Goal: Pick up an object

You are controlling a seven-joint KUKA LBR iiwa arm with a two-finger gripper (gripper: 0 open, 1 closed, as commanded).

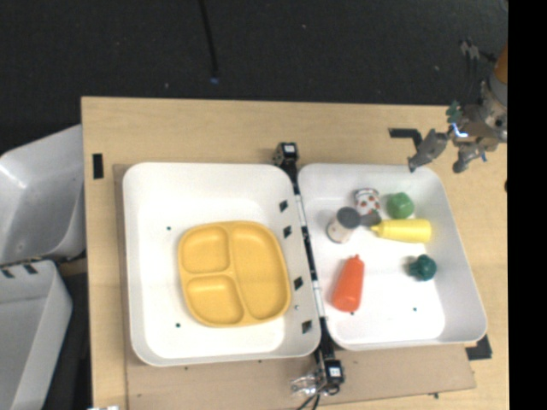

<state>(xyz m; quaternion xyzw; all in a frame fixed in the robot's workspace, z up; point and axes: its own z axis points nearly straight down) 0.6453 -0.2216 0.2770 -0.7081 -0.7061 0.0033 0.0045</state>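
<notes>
Gripper, jaws open and empty, above the right bin's far corner; it should descend squarely over the orange bottle

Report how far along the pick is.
Nothing looks done yet. The gripper hangs above the right bin's far right corner, with nothing between its jaws. The orange bottle, yellow bottle, both green pieces and the grey piece all lie in that bin. Left: descend, close on one, lift. The yellow tray sits in the left bin.
</notes>
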